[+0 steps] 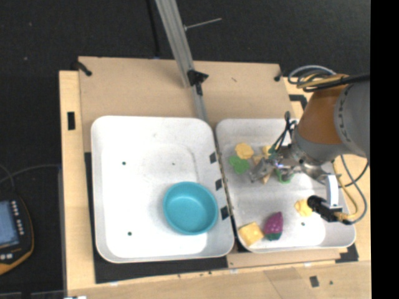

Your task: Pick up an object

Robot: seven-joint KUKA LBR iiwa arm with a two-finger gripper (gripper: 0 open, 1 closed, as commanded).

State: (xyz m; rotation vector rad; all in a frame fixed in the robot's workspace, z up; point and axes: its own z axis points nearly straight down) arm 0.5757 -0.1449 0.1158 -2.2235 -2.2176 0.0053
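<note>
Camera view: the tool (267, 169), its width not discernible, is seen beside the green object (239, 164); reaching is judged underway, and closing is needed next.

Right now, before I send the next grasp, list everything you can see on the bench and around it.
bench: 1, tan, under both bins
left bin: 1, white, bench left
right bin: 1, white, bench right
bowl: 1, teal, left bin, near right
yellow lump: 1, yellow, right bin, far left
green lump: 1, green, touching the yellow lump
green piece: 1, green, right bin, by the gripper
small yellow piece: 1, yellow, right bin, near right
purple piece: 1, purple, right bin, near edge
yellow block: 1, yellow, beside the purple piece
metal rail: 1, grey, slanting above the bins
pendant: 1, dark, left of the bench
arm: 1, grey and orange, from the right
gripper: 1, over the right bin
</note>
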